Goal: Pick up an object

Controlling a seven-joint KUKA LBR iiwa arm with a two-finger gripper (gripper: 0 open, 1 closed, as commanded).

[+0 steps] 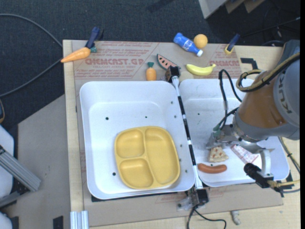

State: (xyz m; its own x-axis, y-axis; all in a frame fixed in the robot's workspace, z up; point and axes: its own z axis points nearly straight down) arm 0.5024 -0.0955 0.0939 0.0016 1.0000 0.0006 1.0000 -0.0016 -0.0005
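Note:
The gripper (219,138) hangs low in the right bin (205,104), directly over a pizza slice toy (217,153) near the bin's front. A red sausage toy (212,168) lies just in front of the pizza slice. To their right a pink-and-white wrapped item (244,153) rests on the bin floor, partly under the arm. The arm's bulky grey and orange wrist (264,111) covers the right half of this bin. The left bin (128,104) holds a yellow three-compartment plate (146,156).
Along the bench's back edge lie a carrot (76,55), a small orange toy (151,73), a watermelon slice (165,61), a banana (200,69), a blue bottle (187,44) and an orange ball (201,40). Cables loop around the arm at right.

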